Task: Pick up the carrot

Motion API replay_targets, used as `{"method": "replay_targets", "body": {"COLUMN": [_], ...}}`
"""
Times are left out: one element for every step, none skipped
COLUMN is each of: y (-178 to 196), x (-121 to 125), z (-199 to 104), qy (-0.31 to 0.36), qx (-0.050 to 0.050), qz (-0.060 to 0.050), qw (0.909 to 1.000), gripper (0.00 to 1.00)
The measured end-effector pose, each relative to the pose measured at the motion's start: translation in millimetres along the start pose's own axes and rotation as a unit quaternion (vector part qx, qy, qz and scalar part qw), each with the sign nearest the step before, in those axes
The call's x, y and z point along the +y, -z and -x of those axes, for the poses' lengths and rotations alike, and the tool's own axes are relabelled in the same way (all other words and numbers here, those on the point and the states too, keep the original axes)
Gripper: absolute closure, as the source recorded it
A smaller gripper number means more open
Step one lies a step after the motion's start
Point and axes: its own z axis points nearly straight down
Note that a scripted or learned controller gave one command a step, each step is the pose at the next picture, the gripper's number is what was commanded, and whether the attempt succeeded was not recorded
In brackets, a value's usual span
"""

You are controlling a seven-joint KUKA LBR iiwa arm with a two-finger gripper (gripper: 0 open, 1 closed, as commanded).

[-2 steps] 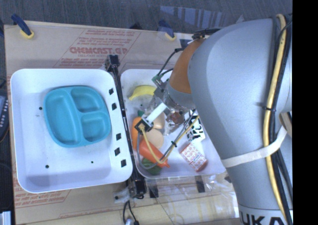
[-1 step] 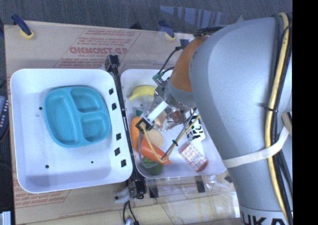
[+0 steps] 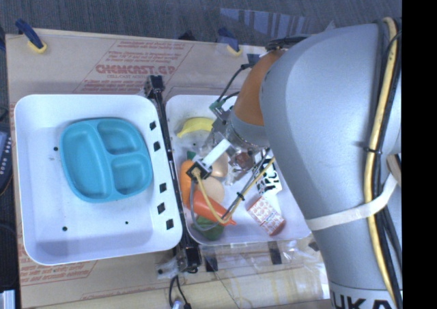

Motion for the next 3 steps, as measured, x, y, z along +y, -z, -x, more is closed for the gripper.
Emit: {"method": "replay_targets", "body": {"y": [95.0,90.2,89.8], "x": [-70.8,-99.3,-112.4], "z": [-26.0,-1.2,50.0], "qy": [-0.016,-0.014,-0.003], "qx": [0.007,0.001,0.0], "qz": [0.004,0.004,0.003], "qw": [0.9998,0.9999,1.0], "gripper": [0.0,0.0,0.0]}}
